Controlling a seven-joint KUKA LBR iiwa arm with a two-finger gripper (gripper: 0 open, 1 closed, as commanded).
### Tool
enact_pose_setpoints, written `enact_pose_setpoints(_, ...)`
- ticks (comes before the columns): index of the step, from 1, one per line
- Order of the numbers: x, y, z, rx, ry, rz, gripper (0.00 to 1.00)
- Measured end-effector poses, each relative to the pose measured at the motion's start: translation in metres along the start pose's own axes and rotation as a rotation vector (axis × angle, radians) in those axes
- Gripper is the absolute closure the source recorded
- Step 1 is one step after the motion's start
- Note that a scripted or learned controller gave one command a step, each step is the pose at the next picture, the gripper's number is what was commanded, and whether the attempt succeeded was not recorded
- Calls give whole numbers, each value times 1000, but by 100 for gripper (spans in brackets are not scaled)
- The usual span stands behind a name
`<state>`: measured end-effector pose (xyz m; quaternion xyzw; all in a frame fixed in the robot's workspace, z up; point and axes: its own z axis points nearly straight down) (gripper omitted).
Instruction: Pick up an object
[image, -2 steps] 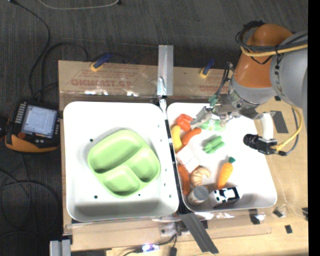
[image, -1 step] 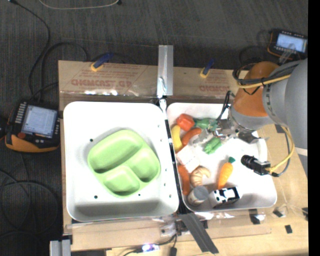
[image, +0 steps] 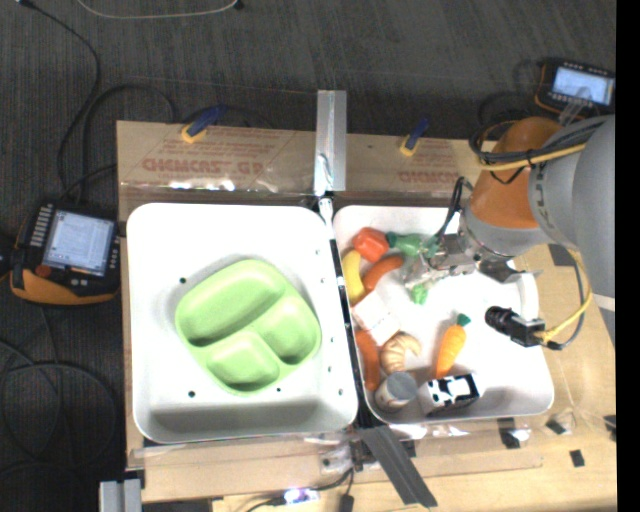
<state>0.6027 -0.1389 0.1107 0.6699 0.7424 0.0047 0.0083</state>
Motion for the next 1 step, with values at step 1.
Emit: enact_pose_setpoints(1,46,30,-137,18,4,-6,100)
